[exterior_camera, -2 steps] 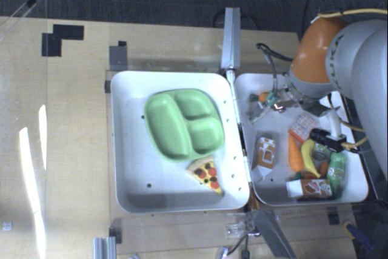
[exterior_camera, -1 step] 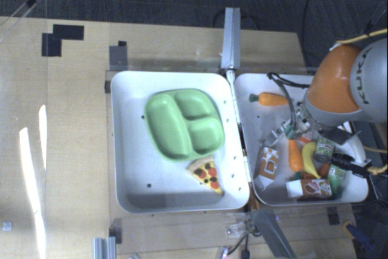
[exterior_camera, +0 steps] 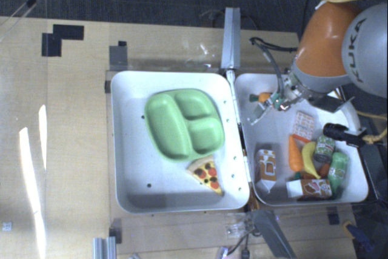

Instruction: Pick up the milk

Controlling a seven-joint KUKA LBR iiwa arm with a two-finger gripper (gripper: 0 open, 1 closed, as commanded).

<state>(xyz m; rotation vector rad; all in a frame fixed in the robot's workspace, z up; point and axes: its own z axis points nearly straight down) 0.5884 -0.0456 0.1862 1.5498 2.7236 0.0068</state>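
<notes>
With the orange-banded arm (exterior_camera: pixel 327 39) at upper right and its gripper (exterior_camera: pixel 276 100), spread impossible to judge, over the right bin's (exterior_camera: pixel 273 133) upper-left corner, shift down-frame to the milk carton (exterior_camera: pixel 265 165) by the left wall, descend squarely.

Pale green divided plate (exterior_camera: pixel 185 122) and yellow pizza slice (exterior_camera: pixel 207 174) (red and dark dots) in the white left bin (exterior_camera: pixel 127 148); brown-and-white milk carton (exterior_camera: pixel 266 165), orange carrot (exterior_camera: pixel 294 154), yellow banana (exterior_camera: pixel 309 158), green cans (exterior_camera: pixel 337 168) in the white right bin (exterior_camera: pixel 357 188); grey arm (exterior_camera: pixel 364 48), orange band.
</notes>
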